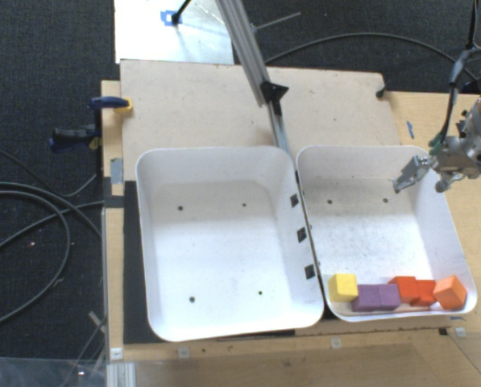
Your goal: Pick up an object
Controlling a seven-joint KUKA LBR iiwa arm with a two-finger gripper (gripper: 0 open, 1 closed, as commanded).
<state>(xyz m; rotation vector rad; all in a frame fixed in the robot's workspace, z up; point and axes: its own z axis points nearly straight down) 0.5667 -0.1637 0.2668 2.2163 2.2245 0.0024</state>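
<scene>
four small blocks lie in a row along the near wall of the right bin (361, 216): a yellow block (343, 286) at the left end, a purple block (376, 297) touching it, a red-orange block (412, 290) next, and an orange block (450, 293) tilted in the bin's near right corner. the purple and red-orange ones touch, and their edges are hard to separate where they meet.

the end effector (421, 173) hangs above the right bin's far right part, well apart from the blocks, with nothing between its fingers. one metal finger (407, 176) points down and to the left; a second shows just to its right, and the two appear spread apart. the wrist behind it is cut off by the picture's right edge, so little of the arm (480, 139) shows.

the left bin (216, 168) sits beside the right one, their walls touching along the middle. both rest on the desk (192, 103). a slanted metal pole (244, 35) crosses the far side, hiding part of the desk.
</scene>
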